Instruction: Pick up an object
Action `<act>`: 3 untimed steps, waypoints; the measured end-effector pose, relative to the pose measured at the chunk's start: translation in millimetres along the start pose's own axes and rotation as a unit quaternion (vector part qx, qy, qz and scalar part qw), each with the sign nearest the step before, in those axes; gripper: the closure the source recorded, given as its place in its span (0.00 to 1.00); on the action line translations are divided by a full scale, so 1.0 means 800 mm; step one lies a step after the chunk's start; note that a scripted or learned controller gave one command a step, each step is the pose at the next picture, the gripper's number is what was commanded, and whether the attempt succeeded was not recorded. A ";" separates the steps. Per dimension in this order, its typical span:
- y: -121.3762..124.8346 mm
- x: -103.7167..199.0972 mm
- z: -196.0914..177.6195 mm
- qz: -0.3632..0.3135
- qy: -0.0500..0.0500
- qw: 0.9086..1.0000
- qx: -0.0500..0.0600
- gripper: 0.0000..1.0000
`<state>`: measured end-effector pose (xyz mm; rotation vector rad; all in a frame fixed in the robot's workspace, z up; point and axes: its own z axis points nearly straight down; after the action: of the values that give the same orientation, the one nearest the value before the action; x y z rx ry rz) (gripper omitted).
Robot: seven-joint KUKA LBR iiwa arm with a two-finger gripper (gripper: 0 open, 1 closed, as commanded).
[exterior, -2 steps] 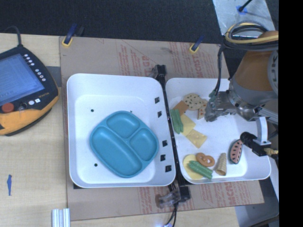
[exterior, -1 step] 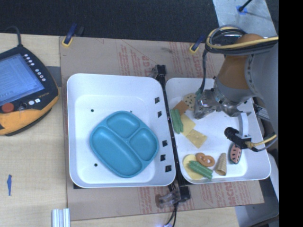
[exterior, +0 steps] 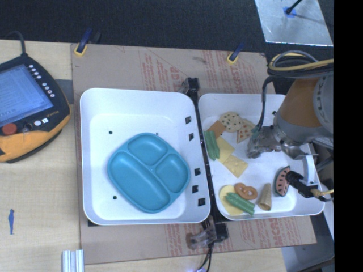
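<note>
- Camera view: two white bins sit side by side on a brown cardboard sheet [exterior: 170, 67] that bears faint red printing, too washed out to read.
- The left bin [exterior: 93, 152] holds a blue divided plate [exterior: 148, 171] with three compartments, lying flat near the bin's middle.
- The right bin [exterior: 306, 207] holds toy food: a green pickle-like piece [exterior: 212, 145], yellow cheese slices [exterior: 232, 162], brown cookie-like pieces [exterior: 232, 121], a pretzel [exterior: 245, 191], a green bean pod [exterior: 239, 203] on a yellow round piece, an ice-cream cone [exterior: 265, 197] and a watermelon slice [exterior: 282, 181].
- The gripper [exterior: 258, 146] is low over the right bin, near the cheese slices and the cookie-like pieces; how its tips stand I cannot tell.
- A teach pendant [exterior: 28, 109] with a lit screen lies on the bench left of the bins; its screen text is illegible.
</note>
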<state>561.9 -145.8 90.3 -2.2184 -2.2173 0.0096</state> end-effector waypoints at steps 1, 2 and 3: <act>0.027 0.023 -0.080 -0.003 0.000 1.000 -0.005 1.00; 0.011 0.063 -0.072 -0.004 0.001 1.000 -0.001 1.00; 0.005 0.033 -0.084 -0.001 0.000 1.000 -0.003 1.00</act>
<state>566.4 -119.7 157.8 -2.2192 -2.2234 0.0027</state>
